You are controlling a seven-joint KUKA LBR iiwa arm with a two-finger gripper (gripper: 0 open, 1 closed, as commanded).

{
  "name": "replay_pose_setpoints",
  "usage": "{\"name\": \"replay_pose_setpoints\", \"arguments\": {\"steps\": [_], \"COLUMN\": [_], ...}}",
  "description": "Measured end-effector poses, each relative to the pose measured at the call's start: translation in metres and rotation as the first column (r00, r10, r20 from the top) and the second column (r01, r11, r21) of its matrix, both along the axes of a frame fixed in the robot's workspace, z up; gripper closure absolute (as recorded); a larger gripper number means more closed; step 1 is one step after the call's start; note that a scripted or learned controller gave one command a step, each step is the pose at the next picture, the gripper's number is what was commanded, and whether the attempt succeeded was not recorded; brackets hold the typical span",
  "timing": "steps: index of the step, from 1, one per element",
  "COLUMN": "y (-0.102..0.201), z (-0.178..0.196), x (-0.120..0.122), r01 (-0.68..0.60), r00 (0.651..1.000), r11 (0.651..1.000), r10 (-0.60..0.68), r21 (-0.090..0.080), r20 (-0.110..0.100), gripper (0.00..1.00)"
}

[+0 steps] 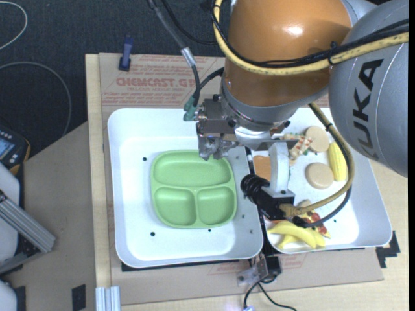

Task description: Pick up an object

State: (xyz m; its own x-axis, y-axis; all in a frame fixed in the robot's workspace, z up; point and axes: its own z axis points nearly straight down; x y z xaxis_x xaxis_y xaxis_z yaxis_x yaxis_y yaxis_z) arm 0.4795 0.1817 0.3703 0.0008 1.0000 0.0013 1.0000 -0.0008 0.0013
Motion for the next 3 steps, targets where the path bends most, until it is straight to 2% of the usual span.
{"name": "replay_pose_setpoints", "arguments": {"steps": [1,2,3], "y": [-0.073,-0.052,-0.091], "z": [-0.092,0.165,0.026], "x": [0.016,0.0,-0.001], "r01": [0.008,-0.004,0.005], "r00": [1.0,1.0,1.0], "r11": [1.0,1.0,1.0], "r10": [-0.008,0.003,-0.005], "r21": [-0.006,0.005,-0.004], "r20": [-0.012,0.018,-0.013], "gripper": [1.0,1.0,1.0]}}
